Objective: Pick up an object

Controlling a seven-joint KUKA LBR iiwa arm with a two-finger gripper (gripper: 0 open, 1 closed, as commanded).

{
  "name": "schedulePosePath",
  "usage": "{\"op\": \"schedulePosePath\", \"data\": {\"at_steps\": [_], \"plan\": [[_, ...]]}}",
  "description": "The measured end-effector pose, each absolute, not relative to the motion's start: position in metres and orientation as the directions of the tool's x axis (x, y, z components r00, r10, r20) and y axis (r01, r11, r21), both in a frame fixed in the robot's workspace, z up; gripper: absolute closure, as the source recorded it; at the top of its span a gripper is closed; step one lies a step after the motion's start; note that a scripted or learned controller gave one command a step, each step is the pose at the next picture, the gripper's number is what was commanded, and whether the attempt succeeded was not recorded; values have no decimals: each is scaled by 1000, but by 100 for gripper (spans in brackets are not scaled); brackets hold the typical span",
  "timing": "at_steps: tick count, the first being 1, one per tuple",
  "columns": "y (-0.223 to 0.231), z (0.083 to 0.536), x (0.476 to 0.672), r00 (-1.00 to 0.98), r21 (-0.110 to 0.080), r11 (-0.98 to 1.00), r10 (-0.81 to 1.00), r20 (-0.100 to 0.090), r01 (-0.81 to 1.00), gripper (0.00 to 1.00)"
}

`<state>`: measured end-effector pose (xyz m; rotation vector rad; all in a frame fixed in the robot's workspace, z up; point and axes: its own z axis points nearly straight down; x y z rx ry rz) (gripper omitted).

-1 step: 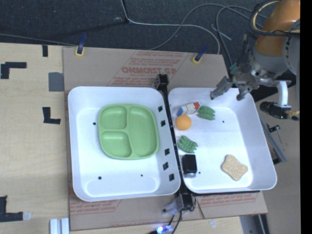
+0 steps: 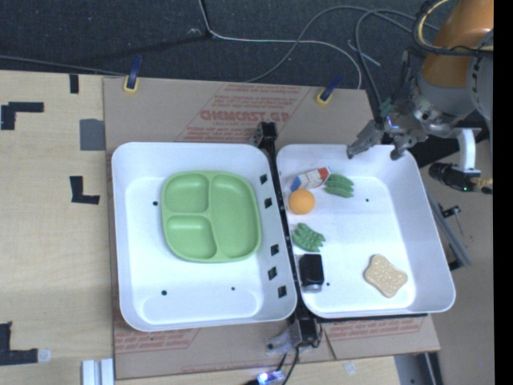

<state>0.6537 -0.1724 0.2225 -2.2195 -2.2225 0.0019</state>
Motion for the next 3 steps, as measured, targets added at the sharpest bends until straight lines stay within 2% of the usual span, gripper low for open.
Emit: {"op": "schedulePosePath", "data": {"at_steps": [1,2,3], "plan": [[-168,159,657,-2,-6,2,1000,0,1000,0],[-169,120,663,-4,11,4,1000,-1,1000,0],[-168,116,666,-3,17,3,1000,-1,1000,0]]}}
